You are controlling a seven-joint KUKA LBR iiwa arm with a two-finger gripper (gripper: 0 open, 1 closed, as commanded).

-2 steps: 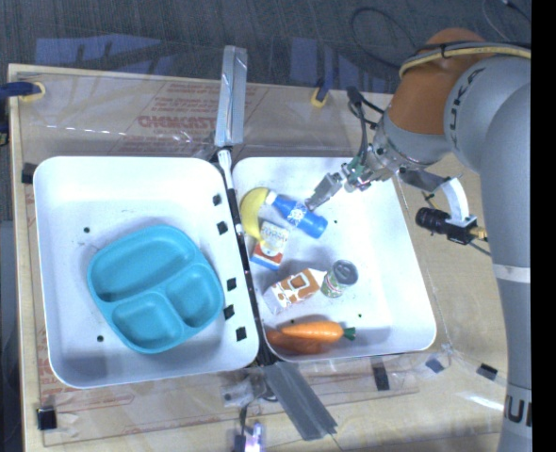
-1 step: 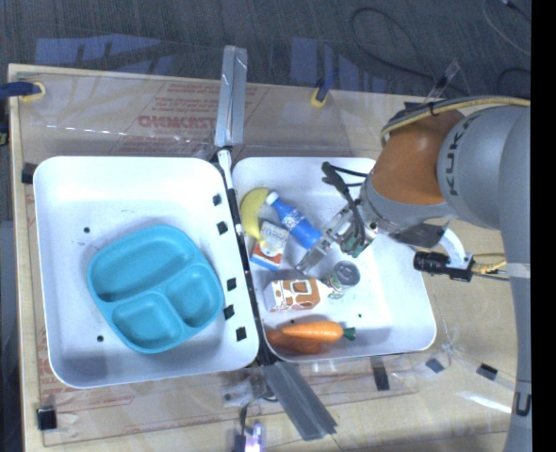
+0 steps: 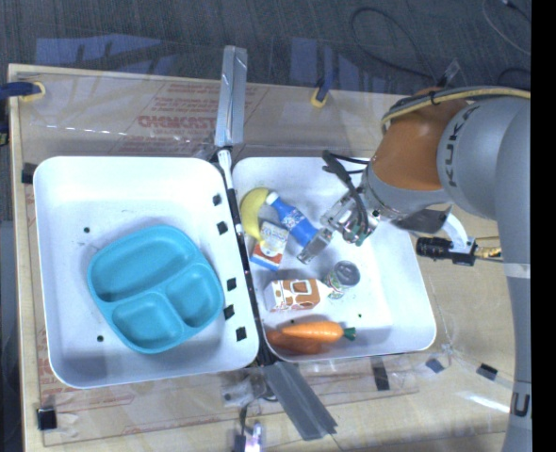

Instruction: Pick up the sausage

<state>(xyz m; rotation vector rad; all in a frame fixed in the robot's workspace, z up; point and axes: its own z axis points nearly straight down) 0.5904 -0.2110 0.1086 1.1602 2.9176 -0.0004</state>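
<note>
Gripper (image 3: pixel 346 222) hovers over the right bin (image 3: pixel 405 299) beside a blue bottle (image 3: pixel 295 224); finger state cannot be told.

Grey arm (image 3: pixel 490 158) with an orange band, black lettering, thin cables trailing.

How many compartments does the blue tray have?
3. The blue tray lies in the left bin: one long compartment along its upper-left side, two smaller ones along its lower-right side.
</note>
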